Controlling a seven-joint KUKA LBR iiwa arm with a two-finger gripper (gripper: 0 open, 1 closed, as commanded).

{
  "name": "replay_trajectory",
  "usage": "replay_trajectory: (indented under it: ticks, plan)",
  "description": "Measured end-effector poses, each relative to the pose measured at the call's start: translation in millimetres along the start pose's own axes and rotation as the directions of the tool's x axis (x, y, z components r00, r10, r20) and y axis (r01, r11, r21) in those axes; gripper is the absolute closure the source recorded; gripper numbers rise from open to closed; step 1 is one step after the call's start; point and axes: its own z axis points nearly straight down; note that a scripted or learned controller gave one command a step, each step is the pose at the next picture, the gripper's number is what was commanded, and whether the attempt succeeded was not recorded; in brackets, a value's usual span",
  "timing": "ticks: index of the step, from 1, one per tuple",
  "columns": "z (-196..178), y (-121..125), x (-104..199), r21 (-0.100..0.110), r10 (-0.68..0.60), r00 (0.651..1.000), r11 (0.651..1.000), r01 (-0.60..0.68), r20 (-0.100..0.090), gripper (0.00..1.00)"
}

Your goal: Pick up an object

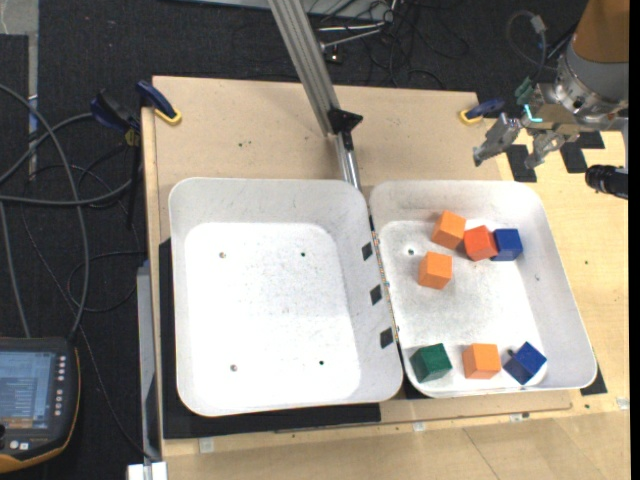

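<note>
The gripper hangs over the table's far right part, just beyond the right bin's far rim, its fingers spread with nothing between them. Nearest below it lie an orange cube, a red-orange cube and a blue cube, touching in a row. Slightly farther sits another orange cube. Well away, along the bin's near wall, stand a green cube, an orange block and a blue block.
</note>
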Motion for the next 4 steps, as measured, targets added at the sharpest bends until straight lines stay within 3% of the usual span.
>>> replay_trajectory:
  ticks: [1,4]
  plan:
    - [-2,0,0,-0.002,-0.001,1.0,1.0,0.001,0.001,0.0]
    - [128,-8,5,0.0,0.001,1.0,1.0,-0.001,0.0,0.0]
